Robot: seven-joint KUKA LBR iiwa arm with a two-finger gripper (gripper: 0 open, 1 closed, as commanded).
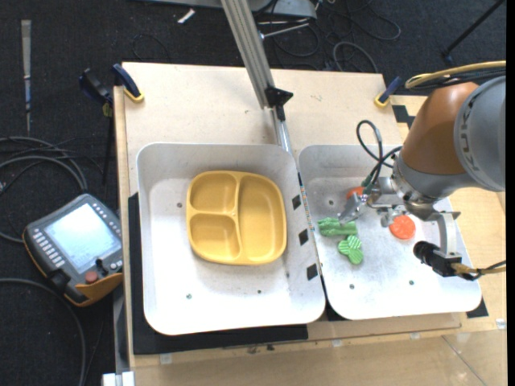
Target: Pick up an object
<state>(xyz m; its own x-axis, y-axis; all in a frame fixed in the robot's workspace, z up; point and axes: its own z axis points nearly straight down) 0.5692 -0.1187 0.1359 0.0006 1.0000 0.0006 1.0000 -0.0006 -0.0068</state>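
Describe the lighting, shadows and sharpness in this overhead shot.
Camera view: even, soft light on both bins; the yellow tray casts hardly any shadow; the right bin shows a dull sheen, no harsh glare; the gripper looks slightly soft beside the green pieces; the floor around the bench is dark.

Bulky grey rounded arm point(483, 135) w/ broad orange band point(434, 127) above wrist; black looping cable point(372, 147) alongside; small silver metal two-finger gripper point(352, 208) at tip.
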